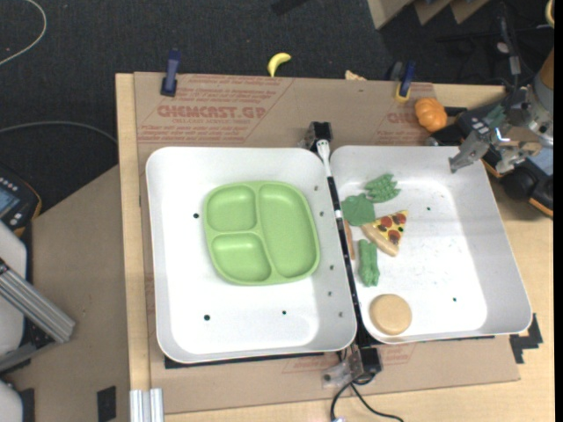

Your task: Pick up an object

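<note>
The right bin (457,236) holds a pizza slice toy (389,230), a green leafy toy (368,199), a green pod-shaped toy (368,263) and a round tan bun (390,313), all near its left wall. My gripper (479,143) hovers over the bin's far right corner, well away from the toys, with its fingers spread open and nothing between them.
The left bin (176,236) carries a green three-compartment plate (261,232). An orange toy (430,112) lies on the cardboard behind the right bin, and a yellow banana toy (278,61) lies beyond the board's far edge. Blue clamps (170,73) grip that edge.
</note>
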Robot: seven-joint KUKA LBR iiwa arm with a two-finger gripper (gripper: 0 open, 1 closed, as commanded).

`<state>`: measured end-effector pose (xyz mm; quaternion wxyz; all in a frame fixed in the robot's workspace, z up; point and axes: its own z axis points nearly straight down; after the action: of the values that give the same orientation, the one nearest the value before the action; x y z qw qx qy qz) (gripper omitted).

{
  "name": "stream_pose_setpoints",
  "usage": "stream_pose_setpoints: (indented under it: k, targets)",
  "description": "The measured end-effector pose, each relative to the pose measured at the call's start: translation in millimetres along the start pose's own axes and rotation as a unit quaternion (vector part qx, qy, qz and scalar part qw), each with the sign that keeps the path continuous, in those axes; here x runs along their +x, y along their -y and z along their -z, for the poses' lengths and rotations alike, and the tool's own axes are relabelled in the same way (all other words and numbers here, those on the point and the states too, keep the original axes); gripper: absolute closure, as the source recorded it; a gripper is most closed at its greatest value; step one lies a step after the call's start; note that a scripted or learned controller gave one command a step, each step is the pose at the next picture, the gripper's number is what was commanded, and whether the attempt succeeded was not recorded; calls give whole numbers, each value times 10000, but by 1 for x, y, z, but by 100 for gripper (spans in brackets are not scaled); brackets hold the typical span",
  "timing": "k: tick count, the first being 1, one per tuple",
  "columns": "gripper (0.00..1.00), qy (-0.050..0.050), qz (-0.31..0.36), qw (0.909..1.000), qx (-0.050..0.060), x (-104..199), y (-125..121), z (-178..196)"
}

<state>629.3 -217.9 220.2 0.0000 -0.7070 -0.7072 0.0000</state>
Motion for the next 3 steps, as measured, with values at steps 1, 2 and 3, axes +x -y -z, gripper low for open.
stream_pose_setpoints:
  k: [1,2,3]
  targets:
    - [0,-30,16,10000,58,59,50,-86]
    - [0,2,12,10000,-10,115,48,-135]
    - [100,13,-8,10000,-66,112,45,-120]
